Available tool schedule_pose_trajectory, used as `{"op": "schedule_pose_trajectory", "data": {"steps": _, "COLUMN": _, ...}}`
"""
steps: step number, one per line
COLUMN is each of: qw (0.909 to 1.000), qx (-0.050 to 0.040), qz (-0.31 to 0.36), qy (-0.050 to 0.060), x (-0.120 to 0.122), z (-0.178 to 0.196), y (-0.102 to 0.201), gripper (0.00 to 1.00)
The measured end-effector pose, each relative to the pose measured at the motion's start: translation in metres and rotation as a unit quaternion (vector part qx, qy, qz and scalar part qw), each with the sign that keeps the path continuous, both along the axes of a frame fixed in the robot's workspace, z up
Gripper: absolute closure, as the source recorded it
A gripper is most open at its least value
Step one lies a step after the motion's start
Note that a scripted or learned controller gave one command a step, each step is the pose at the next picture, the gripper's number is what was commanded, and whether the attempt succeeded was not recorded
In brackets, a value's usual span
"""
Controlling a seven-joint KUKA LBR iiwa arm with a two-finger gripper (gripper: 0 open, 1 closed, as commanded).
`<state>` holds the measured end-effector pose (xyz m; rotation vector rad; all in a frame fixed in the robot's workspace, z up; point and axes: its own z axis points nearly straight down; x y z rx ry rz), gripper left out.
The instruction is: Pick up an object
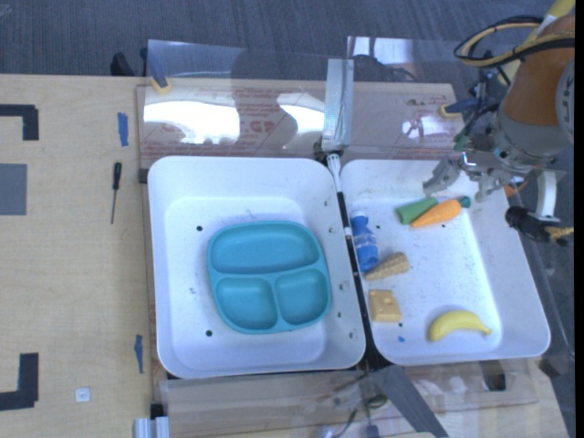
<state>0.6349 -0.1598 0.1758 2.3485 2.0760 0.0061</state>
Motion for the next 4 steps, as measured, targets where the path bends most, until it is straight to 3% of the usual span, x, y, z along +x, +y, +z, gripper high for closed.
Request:
{"op": "schedule_pose_trajectory", "data": {"steps": 1, "qw": 0.9996, "qx": 0.0005, "qz": -0.026, "qy": 0.001, "x": 0.013, "z": 0.028, "y": 0.006, "gripper": 0.00}}
{"op": "schedule_pose_trajectory", "data": {"steps": 2, "qw": 0.9934, "qx": 0.0015, "qz": -0.115, "qy": 0.001, "x": -0.006, "z": -0.079, "y": -0.021, "gripper": 0.00}}
{"op": "schedule_pose_trajectory", "data": {"steps": 3, "qw": 0.9935, "qx": 0.0009, "qz": -0.114, "qy": 0.002, "x": -0.006, "z": -0.070, "y": -0.020, "gripper": 1.00}}
{"op": "schedule_pose_trajectory", "data": {"steps": 4, "qw": 0.9826, "qx": 0.0035, "qz": -0.185, "qy": 0.001, "x": -0.013, "z": -0.085, "y": -0.017, "gripper": 1.00}}
